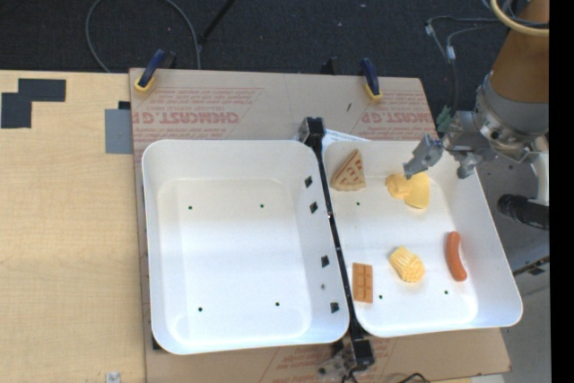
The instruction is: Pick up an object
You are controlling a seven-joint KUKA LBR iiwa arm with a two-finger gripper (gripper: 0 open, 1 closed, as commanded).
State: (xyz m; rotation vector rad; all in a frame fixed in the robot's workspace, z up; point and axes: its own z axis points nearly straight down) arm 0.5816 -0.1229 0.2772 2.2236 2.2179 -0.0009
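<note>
The right bin (489, 220) holds several toy foods: a tan wedge (348, 171) at its far left, a yellow lump (411, 190) near the middle, a yellow corn piece (406, 265), an orange waffle bar (362, 282) and a red sausage (456, 256). My gripper (443, 164) hangs over the bin's far right part, just right of and above the yellow lump. Its fingers are spread, open, with nothing between them. The left fingertip (419, 163) is close above the yellow lump's upper edge.
The left bin (166, 193) lies beside the right one, with a black divider clip strip (325, 229) between them. Both sit on cardboard (233, 108) clamped at the back. Cables and the arm's body (520, 76) stand at the right.
</note>
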